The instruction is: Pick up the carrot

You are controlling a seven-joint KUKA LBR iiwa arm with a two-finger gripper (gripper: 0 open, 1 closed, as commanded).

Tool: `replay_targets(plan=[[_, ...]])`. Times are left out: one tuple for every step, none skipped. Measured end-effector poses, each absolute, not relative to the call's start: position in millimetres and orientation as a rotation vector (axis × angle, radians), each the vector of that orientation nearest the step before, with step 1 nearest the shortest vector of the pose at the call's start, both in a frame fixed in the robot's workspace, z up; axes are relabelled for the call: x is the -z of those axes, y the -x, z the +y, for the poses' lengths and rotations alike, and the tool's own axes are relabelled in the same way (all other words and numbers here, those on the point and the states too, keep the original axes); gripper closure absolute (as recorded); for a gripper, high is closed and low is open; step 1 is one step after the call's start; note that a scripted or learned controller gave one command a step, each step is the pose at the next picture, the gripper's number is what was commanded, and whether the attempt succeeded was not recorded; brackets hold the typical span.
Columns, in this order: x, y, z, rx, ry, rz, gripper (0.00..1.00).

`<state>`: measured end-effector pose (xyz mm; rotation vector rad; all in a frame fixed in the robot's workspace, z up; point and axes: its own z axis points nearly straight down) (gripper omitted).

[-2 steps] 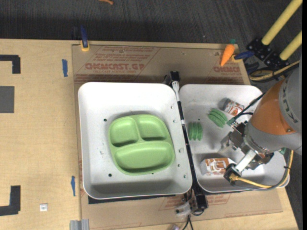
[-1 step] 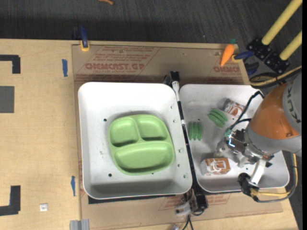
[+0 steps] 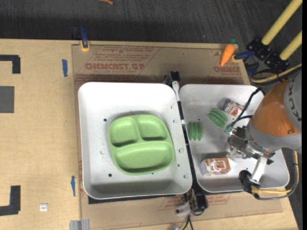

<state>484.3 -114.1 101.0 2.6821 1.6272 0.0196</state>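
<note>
Reaching: my arm comes in from the right and sits low over the right bin (image 3: 268, 178), with the pincer (image 3: 233, 145) near that bin's middle.
Pincer state: I cannot tell; the wrist hides the tips.
Carrot position: the carrot (image 3: 227, 54) lies outside both bins, on the surface just beyond the right bin's far rim, next to a blue clamp (image 3: 243, 55).
Carrot axis: it runs steeply up-frame with a slight lean to the right, green top at the far end.
Bearing from pincer: the carrot lies well apart from it, almost straight up-frame, past the bin's far wall.
Bin contents near pincer: a brown-and-white packet (image 3: 217, 166) just beside it, green pieces (image 3: 195, 131) and (image 3: 218, 117), and a small can (image 3: 231, 108).
Left bin: holds a green divided plate (image 3: 141, 143).
Judgement: I expect the next move needs a lift clear of the rim, then travel up-frame.
</note>
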Motion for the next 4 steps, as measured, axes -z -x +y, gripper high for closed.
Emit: replay_targets(plan=[[-193.7,-479.4,-33.6,0.000,-2.556,1.829,1.00],[-204.0,-480.3,-33.5,-0.002,-2.554,1.828,1.00],[-214.3,-481.2,-33.2,-0.005,-2.552,1.828,1.00],[-223.7,-481.9,-33.0,-0.005,-2.551,1.829,1.00]])
